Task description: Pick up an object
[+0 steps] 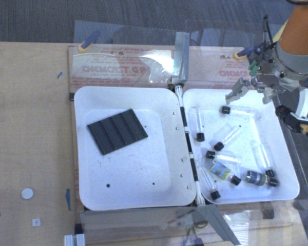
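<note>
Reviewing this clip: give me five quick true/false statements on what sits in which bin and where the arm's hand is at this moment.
1. The dark ribbed pad lies in the left bin. True.
2. The clear tubes with black caps lie in the left bin. False: they lie in the right bin.
3. The hand is over the far end of the right bin. True.
4. The hand holds the ribbed pad. False: the pad lies flat in the left bin, far from the hand.
5. A small white disc lies on the bench outside the bins. True.
</note>
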Robot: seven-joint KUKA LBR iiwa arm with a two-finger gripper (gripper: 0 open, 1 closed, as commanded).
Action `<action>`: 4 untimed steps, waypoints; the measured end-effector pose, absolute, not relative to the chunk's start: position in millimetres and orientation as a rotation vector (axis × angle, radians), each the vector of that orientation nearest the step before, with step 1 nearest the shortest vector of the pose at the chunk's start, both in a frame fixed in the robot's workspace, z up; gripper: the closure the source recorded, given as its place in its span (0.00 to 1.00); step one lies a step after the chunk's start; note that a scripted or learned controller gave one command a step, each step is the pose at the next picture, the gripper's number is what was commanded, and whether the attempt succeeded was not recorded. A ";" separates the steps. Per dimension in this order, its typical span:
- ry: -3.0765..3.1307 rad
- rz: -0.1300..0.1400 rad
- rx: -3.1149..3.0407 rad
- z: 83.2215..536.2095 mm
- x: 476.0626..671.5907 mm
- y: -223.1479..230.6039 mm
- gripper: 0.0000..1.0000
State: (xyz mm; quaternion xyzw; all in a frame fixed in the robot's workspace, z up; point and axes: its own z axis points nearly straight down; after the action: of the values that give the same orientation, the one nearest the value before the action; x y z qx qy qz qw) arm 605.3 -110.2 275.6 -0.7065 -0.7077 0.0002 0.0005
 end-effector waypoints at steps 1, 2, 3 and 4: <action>-2.187 0.000 -2.256 146.7 536.3 -141.1 0.00; -2.354 -0.003 -2.086 221.3 603.9 -153.7 0.00; -2.393 -0.001 -2.041 156.8 633.7 -196.0 0.00; -2.423 -0.006 -1.994 135.0 589.6 -219.7 0.00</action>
State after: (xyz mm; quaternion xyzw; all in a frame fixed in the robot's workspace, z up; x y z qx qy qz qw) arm 589.6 -219.7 135.0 -0.6354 -0.7722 -0.0020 0.0017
